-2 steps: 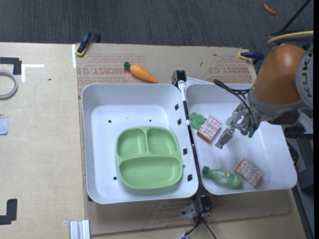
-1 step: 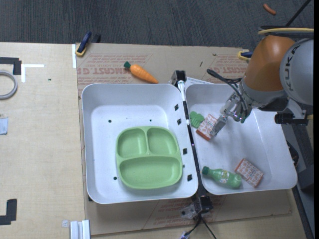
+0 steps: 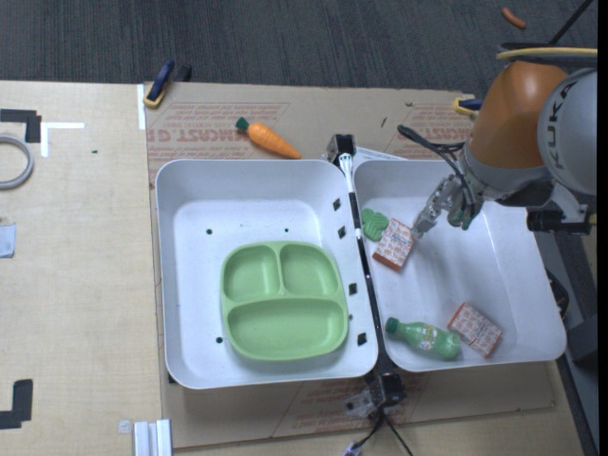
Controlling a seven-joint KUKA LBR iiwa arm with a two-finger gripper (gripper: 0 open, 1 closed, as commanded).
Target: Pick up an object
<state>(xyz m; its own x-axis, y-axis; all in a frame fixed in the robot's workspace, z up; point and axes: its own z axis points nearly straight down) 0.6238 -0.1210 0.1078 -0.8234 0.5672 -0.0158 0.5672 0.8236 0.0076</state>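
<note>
Robotics lab, cardboard-topped bench (image 3: pixel 76 283), two white bins (image 3: pixel 180 255), grey carpet floor (image 3: pixel 285 17), clamps

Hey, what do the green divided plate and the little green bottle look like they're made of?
The divided plate looks like moulded plastic, matte to satin: one even pale green, soft rounded rims, only faint sheen. The green bottle also looks plastic, somewhat glossier, with a white label; it is too small to be sure.

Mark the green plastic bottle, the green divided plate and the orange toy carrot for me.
Green plastic bottle (image 3: pixel 424 340), camera view: its body.
Green divided plate (image 3: pixel 284 323), camera view: bare floor of its large compartment.
Orange toy carrot (image 3: pixel 272 140), camera view: its orange middle.
</note>
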